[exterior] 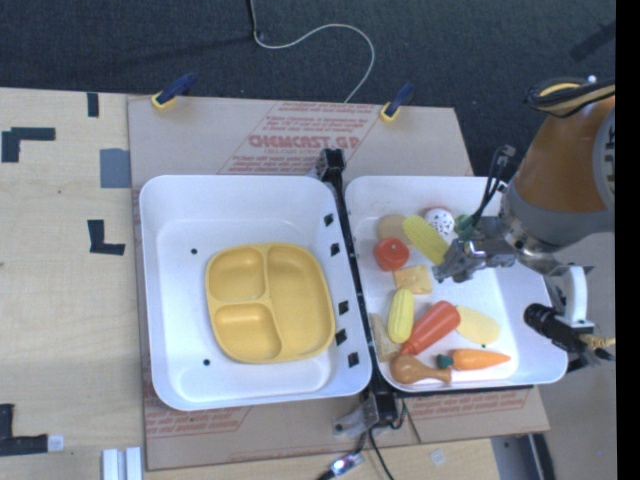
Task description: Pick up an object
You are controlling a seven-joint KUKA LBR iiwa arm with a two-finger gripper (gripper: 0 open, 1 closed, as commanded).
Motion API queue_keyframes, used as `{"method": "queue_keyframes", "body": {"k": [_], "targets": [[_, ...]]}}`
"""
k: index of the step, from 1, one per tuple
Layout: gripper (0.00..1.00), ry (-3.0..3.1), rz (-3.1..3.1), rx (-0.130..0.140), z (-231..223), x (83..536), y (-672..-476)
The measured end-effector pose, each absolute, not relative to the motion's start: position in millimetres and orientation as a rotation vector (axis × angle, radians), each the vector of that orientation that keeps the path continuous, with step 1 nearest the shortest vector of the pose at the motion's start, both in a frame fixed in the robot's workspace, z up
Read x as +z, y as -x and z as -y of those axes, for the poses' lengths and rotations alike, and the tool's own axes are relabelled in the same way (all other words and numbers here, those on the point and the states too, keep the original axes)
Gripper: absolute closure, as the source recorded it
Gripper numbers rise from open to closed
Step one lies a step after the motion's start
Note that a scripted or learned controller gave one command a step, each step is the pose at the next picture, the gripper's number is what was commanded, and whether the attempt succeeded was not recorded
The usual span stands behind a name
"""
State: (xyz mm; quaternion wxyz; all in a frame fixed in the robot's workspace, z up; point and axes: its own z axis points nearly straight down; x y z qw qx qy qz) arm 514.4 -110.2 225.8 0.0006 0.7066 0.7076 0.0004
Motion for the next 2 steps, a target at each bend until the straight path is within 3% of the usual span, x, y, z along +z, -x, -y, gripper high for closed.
{"method": "queue_keyframes", "body": {"k": [2], "targets": [[1.0, -2.215, -2.23, 0.0, 16.1, 214.7, -587.2]]}}
